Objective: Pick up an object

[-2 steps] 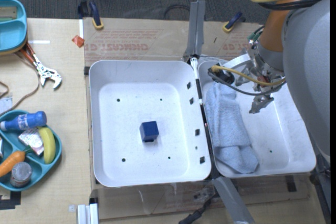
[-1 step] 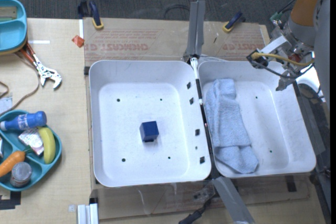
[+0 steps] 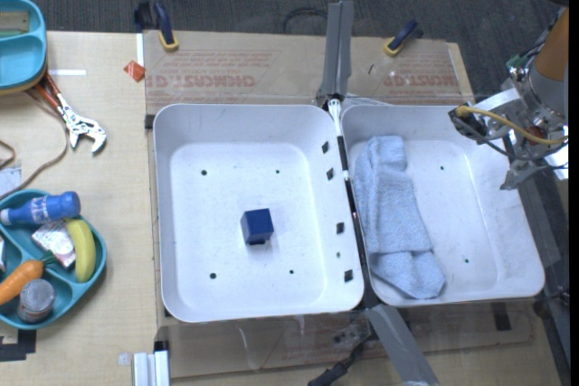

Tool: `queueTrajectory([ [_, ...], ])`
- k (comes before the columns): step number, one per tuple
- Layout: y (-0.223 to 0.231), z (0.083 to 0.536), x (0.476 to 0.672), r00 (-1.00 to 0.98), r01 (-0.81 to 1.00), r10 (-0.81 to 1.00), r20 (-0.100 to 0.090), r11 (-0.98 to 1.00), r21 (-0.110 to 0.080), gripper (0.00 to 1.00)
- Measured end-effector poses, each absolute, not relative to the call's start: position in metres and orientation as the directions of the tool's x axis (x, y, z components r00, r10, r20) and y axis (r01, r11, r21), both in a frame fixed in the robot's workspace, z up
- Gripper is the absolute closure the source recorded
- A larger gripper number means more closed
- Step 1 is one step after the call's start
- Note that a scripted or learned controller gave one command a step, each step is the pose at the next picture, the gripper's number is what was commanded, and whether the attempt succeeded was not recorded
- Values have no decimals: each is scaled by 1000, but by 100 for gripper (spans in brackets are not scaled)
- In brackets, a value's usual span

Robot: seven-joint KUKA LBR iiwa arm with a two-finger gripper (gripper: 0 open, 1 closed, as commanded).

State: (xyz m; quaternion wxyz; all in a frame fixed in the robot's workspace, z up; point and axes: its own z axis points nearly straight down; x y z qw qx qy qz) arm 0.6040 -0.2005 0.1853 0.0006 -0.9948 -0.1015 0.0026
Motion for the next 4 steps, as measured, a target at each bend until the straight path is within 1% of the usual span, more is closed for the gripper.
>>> queueTrajectory([
  [1,-223,229,591,980,199,199,-2,-980,0,0],
  [2,-204,243,600,944,329,329,-3,-944,0,0],
  [3,-222,252,597,979,204,204,-5,-979,-1,0],
  [4,-131,129,592,959,283,283,-5,-959,-3,0],
])
